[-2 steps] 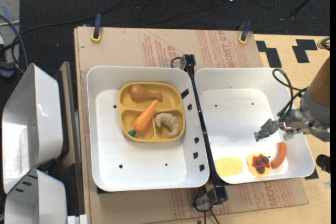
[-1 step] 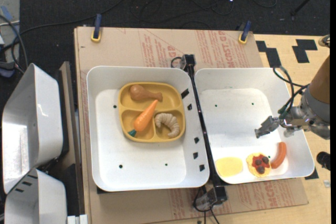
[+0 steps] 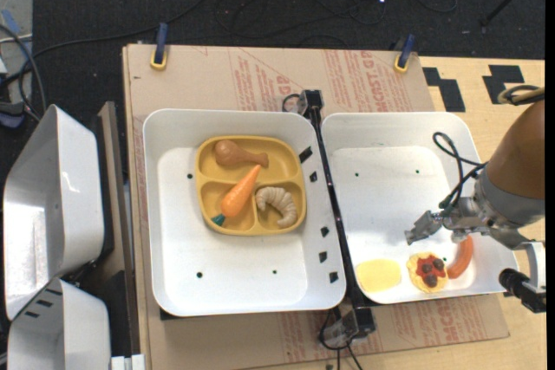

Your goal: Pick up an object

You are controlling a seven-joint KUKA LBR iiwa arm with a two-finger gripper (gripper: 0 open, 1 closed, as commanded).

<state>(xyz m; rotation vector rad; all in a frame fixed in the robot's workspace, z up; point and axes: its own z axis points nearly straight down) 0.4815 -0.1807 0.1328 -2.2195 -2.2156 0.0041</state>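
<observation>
Three toys point(image 3: 429, 270) lie just below the tool point(image 3: 425, 226).

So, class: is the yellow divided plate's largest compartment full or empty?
Not empty: the yellow divided plate holds an orange toy carrot there.

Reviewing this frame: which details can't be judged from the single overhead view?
- The grey two-finger tool: small and blurred in the camera view, so its grip state can't be read.
- The grey arm with orange band: cut off by the right edge.
- The small round yellow piece with red and dark toppings: too small to identify.
- The orange sausage-shaped toy: its upper end sits under the arm's wrist.
</observation>
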